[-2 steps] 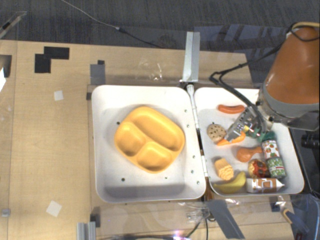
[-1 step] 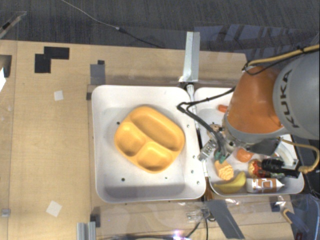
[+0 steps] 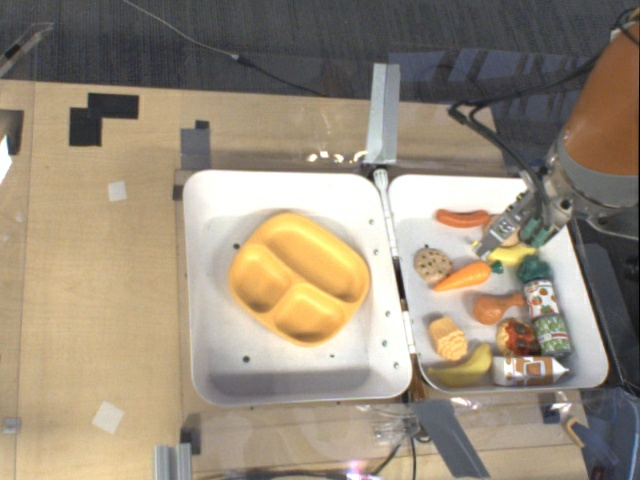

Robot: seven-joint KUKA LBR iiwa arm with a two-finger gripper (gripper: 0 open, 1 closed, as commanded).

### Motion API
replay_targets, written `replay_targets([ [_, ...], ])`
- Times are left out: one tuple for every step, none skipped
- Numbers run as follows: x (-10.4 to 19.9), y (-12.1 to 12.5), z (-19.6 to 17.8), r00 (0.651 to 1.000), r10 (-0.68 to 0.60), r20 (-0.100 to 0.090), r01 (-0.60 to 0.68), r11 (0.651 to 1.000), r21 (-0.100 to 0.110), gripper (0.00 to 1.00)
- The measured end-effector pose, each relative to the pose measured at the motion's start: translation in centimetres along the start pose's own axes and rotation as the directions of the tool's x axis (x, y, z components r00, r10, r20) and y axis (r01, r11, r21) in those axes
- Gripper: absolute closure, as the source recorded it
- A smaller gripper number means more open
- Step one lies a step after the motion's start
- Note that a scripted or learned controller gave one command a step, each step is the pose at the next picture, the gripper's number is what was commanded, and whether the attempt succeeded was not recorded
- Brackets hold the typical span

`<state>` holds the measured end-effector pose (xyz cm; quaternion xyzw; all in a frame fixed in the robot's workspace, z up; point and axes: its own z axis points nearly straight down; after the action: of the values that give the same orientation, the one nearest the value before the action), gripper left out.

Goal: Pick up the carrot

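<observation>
camera view: the carrot (image 3: 463, 276) lies in the right bin (image 3: 404, 200), between a cookie (image 3: 432, 263) and a yellow item. the gripper (image 3: 512, 230) hovers just above its leafy end, likely lining up; whether it is released or clenched, i cannot tell.

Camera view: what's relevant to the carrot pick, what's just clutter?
Relevant:
- carrot, in the right bin
- gripper, just above the carrot's leafy end

Clutter:
- yellow tray in the left bin
- sausage
- cookie
- corn
- banana
- bottle
</observation>
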<state>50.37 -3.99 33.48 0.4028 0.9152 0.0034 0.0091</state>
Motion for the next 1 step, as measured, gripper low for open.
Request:
replay_targets([
  [7.22,6.94,9.73,1.0,0.026,-0.016,-0.026,1.0,0.014,1.0],
])
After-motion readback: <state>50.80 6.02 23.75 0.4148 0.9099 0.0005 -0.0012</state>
